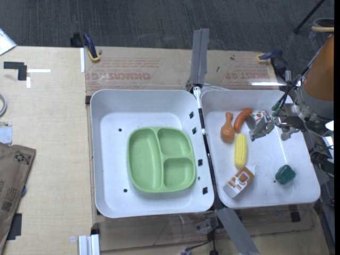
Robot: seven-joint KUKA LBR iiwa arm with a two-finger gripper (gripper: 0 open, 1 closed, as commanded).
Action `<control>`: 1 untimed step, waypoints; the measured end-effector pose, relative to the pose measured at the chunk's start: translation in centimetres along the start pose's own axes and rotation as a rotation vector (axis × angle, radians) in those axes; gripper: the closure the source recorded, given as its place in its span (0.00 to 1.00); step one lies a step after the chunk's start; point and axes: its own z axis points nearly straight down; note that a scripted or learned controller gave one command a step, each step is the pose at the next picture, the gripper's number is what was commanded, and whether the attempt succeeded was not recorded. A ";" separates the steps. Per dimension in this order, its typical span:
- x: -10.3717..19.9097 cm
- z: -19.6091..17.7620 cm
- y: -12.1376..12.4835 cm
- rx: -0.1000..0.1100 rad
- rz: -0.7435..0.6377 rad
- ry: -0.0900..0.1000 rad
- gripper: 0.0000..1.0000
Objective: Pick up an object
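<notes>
Nothing lifted yet. Gripper (264, 125) is low in the right bin (297, 195), upper middle, right next to the orange-red sausage-like toy (243, 118); can't tell whether the jaws are parted or clenched, and nothing visibly sits between them. Candidates all lie in that bin: drumstick (227, 127), corn cob (240, 149), small carton (239, 181), green block (285, 175). The top cluster is crowded and close to the centre divider. Block at lower right has open floor around it. Left bin (106, 158) carries a green divided plate (161, 159).

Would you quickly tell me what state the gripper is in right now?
Gripper: over the right bin, beside the hot dog; nothing visibly held; open or shut cannot be told.
</notes>
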 end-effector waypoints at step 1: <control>-0.4 0.8 -3.6 -0.002 -0.198 0.000 0.00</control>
